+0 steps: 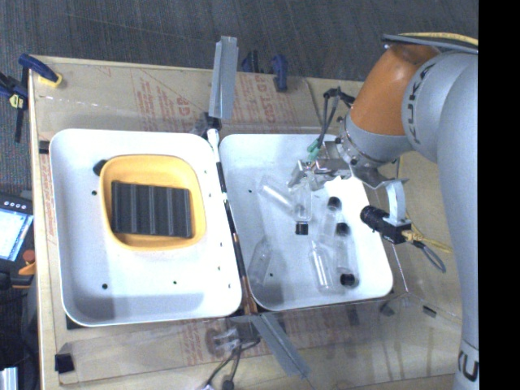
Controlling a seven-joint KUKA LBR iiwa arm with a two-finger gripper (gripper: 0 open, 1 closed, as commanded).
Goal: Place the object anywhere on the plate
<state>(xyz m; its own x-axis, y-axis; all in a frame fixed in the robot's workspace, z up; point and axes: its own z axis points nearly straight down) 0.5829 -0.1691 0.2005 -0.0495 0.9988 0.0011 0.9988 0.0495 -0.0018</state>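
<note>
**benchwatcher:** Over in the right-hand shallow white bin (370, 287) is where the stuff to pick sits: a scatter of small clear plastic vials with black caps (329, 246), lying on their sides, a few just beside each other. Which one counts as "the object" I can't say. The target, a yellow rounded plate with a dark ribbed insert (153, 205), is in the left white bin (81, 283), well apart from the vials.

**tinkerer_42:** How do you reckon those vials will handle?

**benchwatcher:** My guess: very light, stiff, smooth and slippery, and round, so they'd roll or squirt out if pinched off-centre. I'd take one across the middle of the barrel, with the fingers square to its length, and pick a loner, not one touching a neighbour.

**tinkerer_42:** And the claw?

**benchwatcher:** The grey arm with the orange band (406, 88) comes in from the right, and its two-finger gripper (317, 171) hangs low over the upper part of the right bin, near the topmost vials. Whether it's spread or pinched, I can't tell; the wrist and clutter hide that. Nothing on the plate yet.
</note>
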